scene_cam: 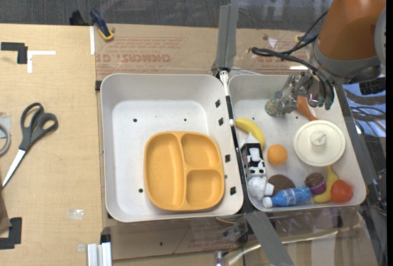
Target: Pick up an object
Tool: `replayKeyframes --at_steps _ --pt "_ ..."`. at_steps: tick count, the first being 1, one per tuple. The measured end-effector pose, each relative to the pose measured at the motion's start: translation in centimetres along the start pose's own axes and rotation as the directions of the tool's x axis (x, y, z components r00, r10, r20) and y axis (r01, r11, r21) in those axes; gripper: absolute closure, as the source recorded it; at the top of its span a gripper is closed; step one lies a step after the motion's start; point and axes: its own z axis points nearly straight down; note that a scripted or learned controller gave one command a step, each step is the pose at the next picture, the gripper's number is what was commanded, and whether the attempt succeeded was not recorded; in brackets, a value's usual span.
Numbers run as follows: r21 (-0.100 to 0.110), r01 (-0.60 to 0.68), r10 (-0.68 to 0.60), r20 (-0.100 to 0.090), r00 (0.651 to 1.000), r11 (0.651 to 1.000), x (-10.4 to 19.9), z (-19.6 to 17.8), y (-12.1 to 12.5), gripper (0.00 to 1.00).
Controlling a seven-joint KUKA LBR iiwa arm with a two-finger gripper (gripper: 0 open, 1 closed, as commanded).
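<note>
The gripper [293, 97] was seen low in the right bin [353, 154] beside a carrot [305, 109], its grasp state undeterminable; the approach step was judged underway, with closure on the carrot required next.

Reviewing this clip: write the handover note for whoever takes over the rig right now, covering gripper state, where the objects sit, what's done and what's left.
Gripper: low in the far part of the right bin, beside the orange carrot. No object is visible between its fingers, so count nothing as picked.
Right bin contents: banana, small orange ball, white round lid, cow toy, blue bottle, brown round piece, red ball.
Left bin: yellow divided plate.
Scissors lie on the bench, left of the bins.
Done: arm reached into the right bin.
Left: grasp and lift one object.
</note>
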Motion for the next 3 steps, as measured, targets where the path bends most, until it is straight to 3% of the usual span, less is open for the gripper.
replayKeyframes --at_steps 1,2,3 --pt "0.000 -0.070 0.070 0.000 0.998 0.998 -1.9 -4.8 1.1 1.00" --pt "0.001 -0.275 0.275 -0.001 0.961 0.961 -1.5 -6.9 5.5 1.00" --pt "0.001 -0.163 0.163 0.001 0.987 0.987 -4.9 -12.9 -2.6 1.00"
